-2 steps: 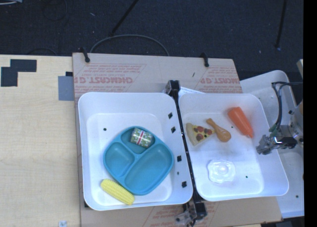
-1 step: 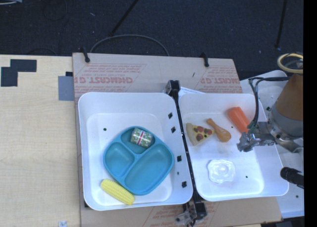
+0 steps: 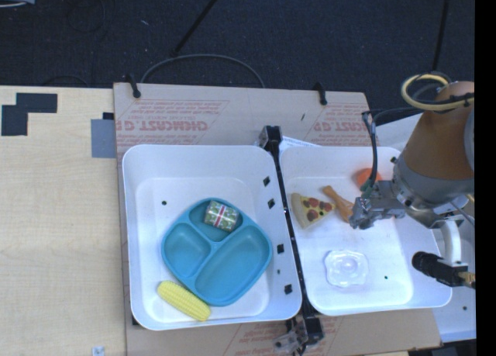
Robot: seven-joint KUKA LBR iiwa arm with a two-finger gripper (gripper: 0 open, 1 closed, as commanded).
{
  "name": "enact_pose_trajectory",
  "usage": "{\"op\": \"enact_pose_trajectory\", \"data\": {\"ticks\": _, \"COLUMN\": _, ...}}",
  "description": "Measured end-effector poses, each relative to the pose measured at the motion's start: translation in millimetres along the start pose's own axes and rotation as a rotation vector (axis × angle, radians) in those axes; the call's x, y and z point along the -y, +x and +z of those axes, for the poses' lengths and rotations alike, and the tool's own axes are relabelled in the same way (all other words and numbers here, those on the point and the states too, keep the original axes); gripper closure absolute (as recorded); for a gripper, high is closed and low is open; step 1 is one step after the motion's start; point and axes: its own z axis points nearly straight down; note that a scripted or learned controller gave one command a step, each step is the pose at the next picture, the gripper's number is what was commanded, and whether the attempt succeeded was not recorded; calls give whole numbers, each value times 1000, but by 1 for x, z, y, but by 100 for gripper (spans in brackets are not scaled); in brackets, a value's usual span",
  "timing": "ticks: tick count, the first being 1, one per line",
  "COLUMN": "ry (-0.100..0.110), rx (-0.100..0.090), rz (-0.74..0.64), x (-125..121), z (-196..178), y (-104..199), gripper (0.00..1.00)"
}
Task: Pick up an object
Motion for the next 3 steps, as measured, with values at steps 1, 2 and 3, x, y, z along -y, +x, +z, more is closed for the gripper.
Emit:
{"op": "enact_pose_trajectory", "data": {"ticks": 1, "ry": 1, "rx": 0, "rz": -1, "x": -10, "z": 1, "y": 60, "gripper": 100}}
{"op": "enact_pose_trajectory", "data": {"ticks": 2, "ry": 1, "rx": 0, "rz": 0, "x": -14, "z": -3, "y": 106, "gripper": 100}}
{"op": "enact_pose_trajectory", "data": {"ticks": 3, "ry": 0, "rx": 0, "rz": -1, "x": -38, "z": -7, "y": 160, "gripper": 100}}
